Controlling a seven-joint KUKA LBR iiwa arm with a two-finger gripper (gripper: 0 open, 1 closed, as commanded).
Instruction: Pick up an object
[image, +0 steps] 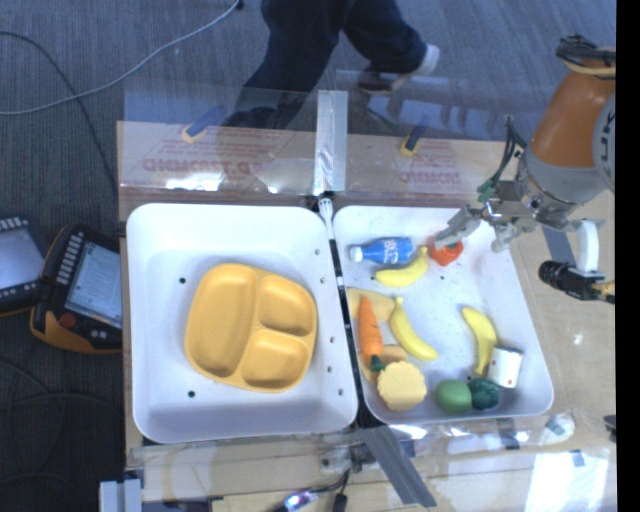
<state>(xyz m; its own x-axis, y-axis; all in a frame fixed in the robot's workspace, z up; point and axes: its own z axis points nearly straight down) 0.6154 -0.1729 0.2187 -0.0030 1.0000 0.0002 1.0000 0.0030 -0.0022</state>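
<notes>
Two shallow white plastic bins with rounded corners are seen from above on a pale tabletop (570, 340). The gripper (462, 232), thin and metallic, is reached in from the right on a grey arm with a glossy orange band (572, 120), and hangs over the far corner of the right bin (528, 300). Whether it is wide or narrow cannot be told. A small red-orange object (447, 252) lies just below the gripper, apparently touching its tip; a grasp cannot be confirmed.

Just left of the gripper a small blue and white bottle (382, 250) is laid on its side, with a curved yellow banana (403, 274) against it. Nearer the viewer than the gripper, two more smooth bananas (412, 334) (481, 338), a tapered orange carrot (369, 330), a round yellow ridged piece (402, 384), a green lime-like ball (454, 396), a dark green lumpy item (484, 394) and a small white cup (505, 366) are scattered.

Well to the left of the gripper, the left bin (160, 250) is occupied by a glossy yellow tray (250, 325) moulded into three rounded compartments
</notes>
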